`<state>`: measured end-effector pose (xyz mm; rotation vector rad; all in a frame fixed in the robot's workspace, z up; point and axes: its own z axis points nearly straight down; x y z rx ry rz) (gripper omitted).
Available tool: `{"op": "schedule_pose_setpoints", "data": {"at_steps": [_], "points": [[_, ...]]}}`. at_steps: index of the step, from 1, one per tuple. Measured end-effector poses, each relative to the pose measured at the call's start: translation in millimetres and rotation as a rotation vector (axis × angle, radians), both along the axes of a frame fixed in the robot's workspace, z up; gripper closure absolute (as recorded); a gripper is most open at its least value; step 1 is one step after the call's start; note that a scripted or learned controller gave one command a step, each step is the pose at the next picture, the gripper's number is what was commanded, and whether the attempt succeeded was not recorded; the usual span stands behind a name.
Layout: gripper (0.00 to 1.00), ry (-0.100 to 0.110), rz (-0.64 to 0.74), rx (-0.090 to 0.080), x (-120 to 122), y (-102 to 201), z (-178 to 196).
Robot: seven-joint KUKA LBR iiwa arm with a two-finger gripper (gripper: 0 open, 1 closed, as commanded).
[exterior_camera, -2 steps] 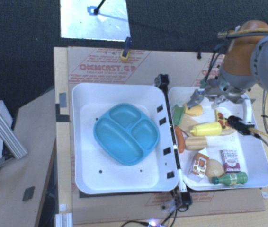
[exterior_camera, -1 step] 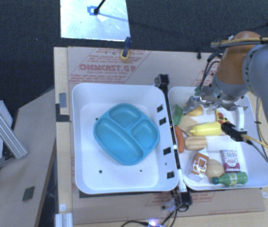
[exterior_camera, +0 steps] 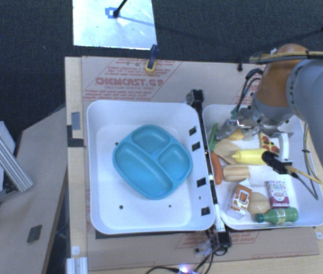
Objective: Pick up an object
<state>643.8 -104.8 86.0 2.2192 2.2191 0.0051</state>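
One gripper, its grasp state impossible to tell, hovers over the right bin, the yellow bottle lying crosswise just below it.

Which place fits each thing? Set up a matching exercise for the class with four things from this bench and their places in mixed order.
Things:
1. blue divided plate
2. green bottle
3. yellow mustard bottle
4. orange carrot

Places:
A. near front edge of right bin
B. along right bin's left wall
C. middle of left bin
D. middle of right bin

Pairs: 1-C, 2-A, 3-D, 4-B
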Motion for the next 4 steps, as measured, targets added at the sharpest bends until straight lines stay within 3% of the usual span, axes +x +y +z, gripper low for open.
{"op": "schedule_pose_setpoints", "data": {"at_steps": [1, 2, 3, 4], "points": [[1.0, 0.011, 0.0, 0.002, -2.1, -0.1, 9.3], [1.0, -0.003, 0.004, 0.0, -4.7, 5.0, 71.8], [1.0, -0.004, 0.004, -0.001, -10.3, 7.8, 132.9], [1.0, 0.001, 0.004, 0.0, -9.3, 8.0, 139.1]]}}
